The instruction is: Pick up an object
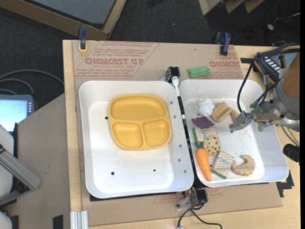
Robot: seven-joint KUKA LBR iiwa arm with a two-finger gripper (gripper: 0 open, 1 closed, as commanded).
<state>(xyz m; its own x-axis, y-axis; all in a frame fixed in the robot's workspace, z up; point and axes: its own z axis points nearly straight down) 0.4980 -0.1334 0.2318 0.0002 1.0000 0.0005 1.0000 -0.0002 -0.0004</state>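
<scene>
beside the hand point(237, 124): tan block point(221, 112).

Two white bins point(95, 128) sit on a tan counter point(71, 61) printed with red lettering. Yellow tray point(140, 121); orange carrot point(203, 163); purple piece point(203, 123); speckled crackers point(213, 146); beige croissant point(244, 165); green lump point(198, 72); grey claw point(237, 124).

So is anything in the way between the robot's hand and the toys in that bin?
Nothing visible blocks it. The hand hovers over the right bin, with the tan block just beside it and bare bin floor toward the croissant.
</scene>
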